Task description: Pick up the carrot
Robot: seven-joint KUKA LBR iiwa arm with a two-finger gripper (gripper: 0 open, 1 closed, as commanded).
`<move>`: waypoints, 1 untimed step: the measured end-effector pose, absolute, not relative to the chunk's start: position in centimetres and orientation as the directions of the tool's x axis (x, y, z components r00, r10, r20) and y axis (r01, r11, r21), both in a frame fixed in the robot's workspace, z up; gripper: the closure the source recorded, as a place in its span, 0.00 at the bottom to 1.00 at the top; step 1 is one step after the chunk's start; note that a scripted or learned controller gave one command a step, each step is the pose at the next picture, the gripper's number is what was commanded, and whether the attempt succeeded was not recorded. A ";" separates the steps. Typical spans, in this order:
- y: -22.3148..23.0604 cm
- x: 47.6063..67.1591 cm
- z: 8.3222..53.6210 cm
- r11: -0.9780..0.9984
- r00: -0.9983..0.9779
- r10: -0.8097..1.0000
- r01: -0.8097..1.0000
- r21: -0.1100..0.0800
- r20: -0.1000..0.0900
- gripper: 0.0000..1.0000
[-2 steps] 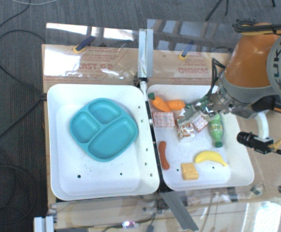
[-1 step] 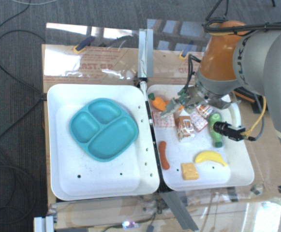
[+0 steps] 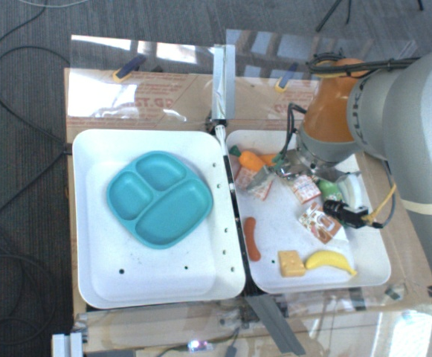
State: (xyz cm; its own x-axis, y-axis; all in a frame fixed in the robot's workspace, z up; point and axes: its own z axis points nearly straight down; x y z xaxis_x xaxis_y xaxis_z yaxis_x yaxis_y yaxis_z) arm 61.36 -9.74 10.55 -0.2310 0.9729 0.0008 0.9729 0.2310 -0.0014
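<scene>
carrot lies at far left corner of right bin, just left of the claw. claw low beside it; finger state: cannot tell.

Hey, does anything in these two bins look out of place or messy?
Nothing looks spilled or broken. The toy foods lie loosely scattered in the right bin, with the carrot at its far left corner; the teal divided plate sits alone in the left bin.

Gripper beside carrot, right bin.
</scene>
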 end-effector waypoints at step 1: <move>-10.8 58.3 8.9 0.232 -0.232 0.973 0.973 0.012 -0.004 0.00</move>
